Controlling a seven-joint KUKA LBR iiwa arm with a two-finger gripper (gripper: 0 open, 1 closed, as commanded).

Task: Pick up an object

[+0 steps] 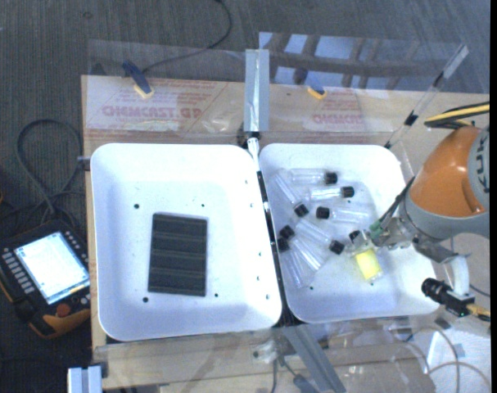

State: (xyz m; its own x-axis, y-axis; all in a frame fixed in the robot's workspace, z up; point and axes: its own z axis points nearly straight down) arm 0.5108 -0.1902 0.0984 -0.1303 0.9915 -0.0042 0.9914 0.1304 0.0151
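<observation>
The right bin [338, 303] holds several clear vials with black caps [320, 214], lying scattered across its left and middle parts. A small yellow object [367, 265] lies near the bin's right side. My gripper [372, 240] reaches in from the right below the orange band [453, 178] and hangs low, just above the yellow object and beside one black-capped vial [339, 246]. The wrist hides how it sits on these things. In the left bin [117, 170] lies a black ridged rectangular pad [178, 254].
A metal divider post [256, 97] stands at the back between the bins. Clear plastic sheeting covers the bench behind them. A hand-held pendant with a lit screen [43, 270] lies on the floor at the left, with cables nearby.
</observation>
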